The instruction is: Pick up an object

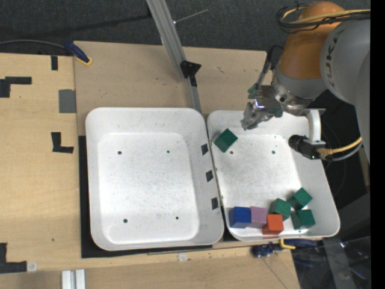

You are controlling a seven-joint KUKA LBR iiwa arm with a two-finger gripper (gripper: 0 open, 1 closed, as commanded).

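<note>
My gripper (248, 123) hangs over the far edge of the right bin (262, 161), pointing down and to the left. A green block (225, 140) lies tilted on the bin's floor just left of and below the gripper's tip, apart from it. Along the bin's near edge sits a cluster of blocks: a blue one (240, 216), a lilac one (258, 215), an orange one (274, 223) and three green ones (281, 208) (302, 197) (305, 218). Nothing shows between the gripper's tips.
The left bin (147, 176) stands beside the right one, sharing a middle rim. A slanted metal pole (171, 35) reaches down to the far end of that rim. The arm's orange-banded wrist (307, 47) looms over the right bin's far right corner.
</note>
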